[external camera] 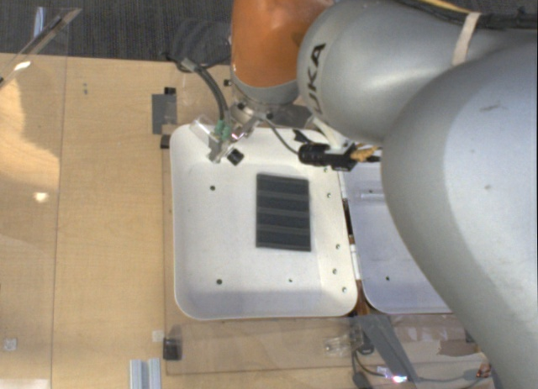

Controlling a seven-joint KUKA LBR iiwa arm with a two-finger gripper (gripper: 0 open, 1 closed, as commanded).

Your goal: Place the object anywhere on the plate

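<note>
Look at the gripper. It hangs over the far corner of the left bin, close to the rim. You cannot tell from here if it is open or closed, because the big grey arm and its orange band sit right on top of it.

There is a small green bit at the tip of the gripper. It may be the object, but it is too small to be sure, so do not count it as held.

The dark ribbed plate lies flat near the middle of the left bin. It is a little way from the gripper, toward the near side and the right bin.

Here is what could go wrong:

- If the gripper has nothing in it, the arm may go to the plate and drop nothing at all.
- If the thing is only just pinched, it may slip out on the way and land on the white floor of the bin, not on the plate.
- The plate is not very wide. If the gripper lets go too soon or too late, the thing may miss it or bounce off the ribs.
- The gripper is near the bin's rim. A low move could bump the rim and shove the bin across the counter
</note>
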